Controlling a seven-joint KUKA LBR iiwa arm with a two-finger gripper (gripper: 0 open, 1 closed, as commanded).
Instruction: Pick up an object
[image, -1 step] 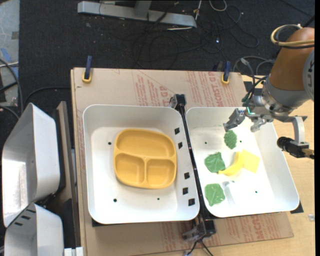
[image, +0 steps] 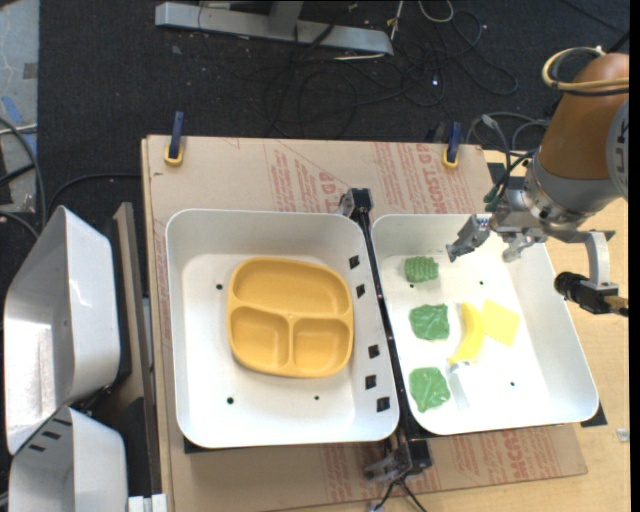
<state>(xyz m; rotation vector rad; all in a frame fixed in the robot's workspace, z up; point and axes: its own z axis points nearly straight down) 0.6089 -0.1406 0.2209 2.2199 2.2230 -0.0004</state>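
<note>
**A:** Start at the claw. What is it doing?

**B:** The gripper (image: 492, 238) hangs over the far end of the right bin (image: 560, 345), near its back rim. Its two fingers are spread wide, one tip toward the left and one toward the right, with bare white bin floor between them. It holds nothing.

**A:** And the nearest thing to it?

**B:** A small green leafy piece (image: 421, 268), just to the left of the claw and a little nearer the camera, close to the divider between the bins. It is roughly round, so I cannot give it a long axis.

**A:** Further out?

**B:** A yellow piece (image: 484, 329) lies near the middle of the right bin. Its long axis runs slantwise, from the upper right down to the lower left, and the broader end points toward the right wall. Beside it on the left is a second green leaf (image: 430, 321), apart from it, and a third green leaf (image: 429, 388) sits at the near end, its length running front to back.

**A:** The other bin?

**B:** The left bin (image: 195, 300) holds a yellow sectioned tray (image: 291, 314), lying flat, with one wide compartment toward the back and two smaller ones toward the front.
</note>
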